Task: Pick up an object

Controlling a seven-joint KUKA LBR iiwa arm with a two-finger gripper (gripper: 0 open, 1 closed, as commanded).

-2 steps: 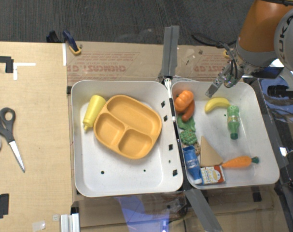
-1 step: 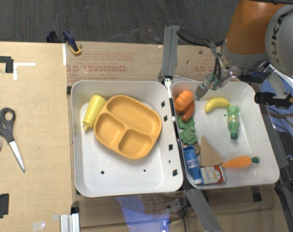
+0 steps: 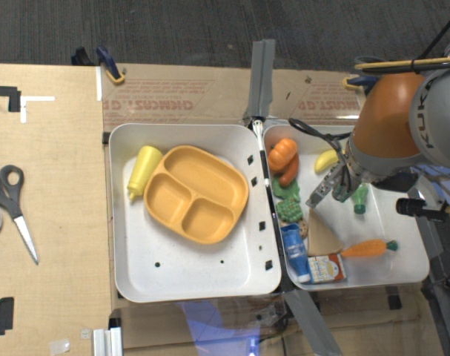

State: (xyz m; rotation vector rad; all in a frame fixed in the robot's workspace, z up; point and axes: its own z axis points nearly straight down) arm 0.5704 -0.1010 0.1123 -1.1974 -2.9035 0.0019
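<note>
My gripper (image 3: 328, 196) hangs over the middle of the right bin (image 3: 410, 269), its fingers spread open with bare bin floor between them. A small green bottle (image 3: 359, 199) lies just to its right, and a yellow banana (image 3: 325, 160) sits just behind it. To its left, along the bin's left wall, are an orange pumpkin (image 3: 282, 151), a brown sausage (image 3: 289, 170) and green broccoli (image 3: 288, 208). A carrot (image 3: 367, 248) lies at the front right. A blue can (image 3: 294, 251) and a small carton (image 3: 327, 268) sit at the front.
The left bin (image 3: 136, 273) holds an orange divided plate (image 3: 193, 194) and a yellow bottle (image 3: 142, 170) at its back left. A brown card (image 3: 322, 236) lies on the right bin's floor. Scissors (image 3: 13, 206) rest on the bench at far left.
</note>
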